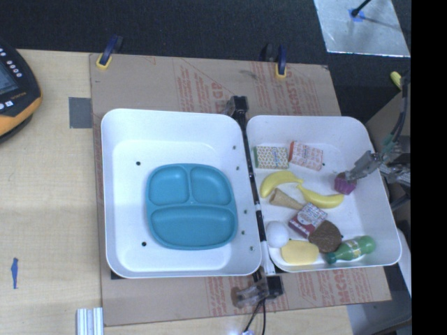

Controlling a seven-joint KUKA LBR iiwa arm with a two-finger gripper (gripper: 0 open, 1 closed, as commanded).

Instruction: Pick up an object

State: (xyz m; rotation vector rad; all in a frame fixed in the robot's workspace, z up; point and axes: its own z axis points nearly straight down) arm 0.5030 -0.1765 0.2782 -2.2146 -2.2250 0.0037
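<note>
My gripper [357, 170] reaches in from the right edge, low over the right side of the right bin [349, 125]. Its tip sits right at a small purple object [343, 183], which lies against the bin floor. Other items in that bin are two yellow bananas [278, 181] [323, 199], a cone [285, 199], two small boxes [272, 156] [306, 155], a white egg [277, 234], a yellow piece [299, 252], a brown round piece [325, 236] and a green bottle [351, 249].
The left bin [119, 187] holds a blue divided plate [190, 205]. Clamps [280, 60] pin the cardboard sheet at the back. A yellow and black device [12, 89] lies at the far left of the bench.
</note>
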